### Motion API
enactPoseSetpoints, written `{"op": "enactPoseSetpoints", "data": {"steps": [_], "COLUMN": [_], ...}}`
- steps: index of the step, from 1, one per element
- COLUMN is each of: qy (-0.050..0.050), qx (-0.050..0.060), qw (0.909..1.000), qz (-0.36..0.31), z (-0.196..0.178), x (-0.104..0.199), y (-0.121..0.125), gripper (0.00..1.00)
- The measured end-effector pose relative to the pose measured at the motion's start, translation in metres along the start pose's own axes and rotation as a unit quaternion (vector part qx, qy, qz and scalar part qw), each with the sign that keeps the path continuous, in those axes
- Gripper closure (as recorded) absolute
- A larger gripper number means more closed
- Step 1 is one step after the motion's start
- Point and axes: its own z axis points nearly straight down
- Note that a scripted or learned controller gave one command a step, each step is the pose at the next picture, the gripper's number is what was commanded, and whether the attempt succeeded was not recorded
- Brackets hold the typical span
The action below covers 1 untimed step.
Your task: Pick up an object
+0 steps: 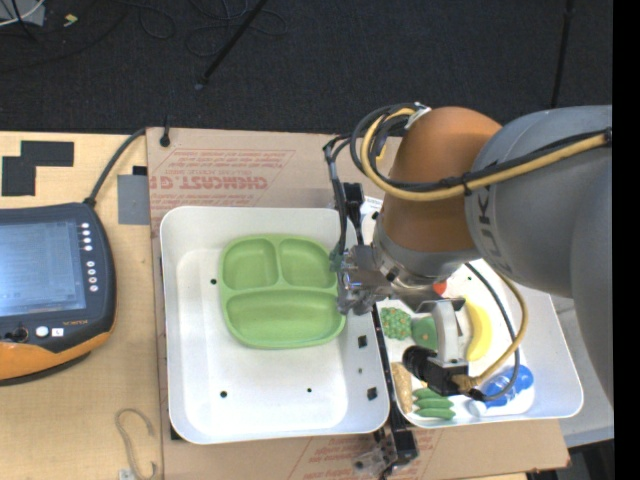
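Right, down at the wall between the two bins: two-finger gripper (352, 286), low over the right rim of a light green three-compartment plastic plate (285, 313). Cannot tell whether open, closed or clamped on that rim; too dark and crowded there. As for the plate: lies flat in the left white bin (195, 388), pushed toward its far right part, right edge just beside the dividing wall. Long axis across the view, left to right, roughly parallel to the bin's far wall. Two small wells side by side along the far edge, one wide well along the near edge. Rounded corners, smooth matte green, raised ridges between the wells. Over in the right white bin (565, 398), partly under the wrist: a yellow plastic banana (481, 333), a blue rounded piece (516, 382), a green pea pod (433, 404), a knobbly green piece (395, 322). Off to the left on the bench, well apart, a grey-and-orange handheld screen unit (50, 288).
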Motion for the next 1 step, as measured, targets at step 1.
{"op": "enactPoseSetpoints", "data": {"steps": [1], "qy": [0.000], "qx": [-0.001], "qw": [1.0000], "qz": [-0.002], "z": [0.0023], "x": [0.0016], "y": [0.0085], "gripper": [1.00]}}
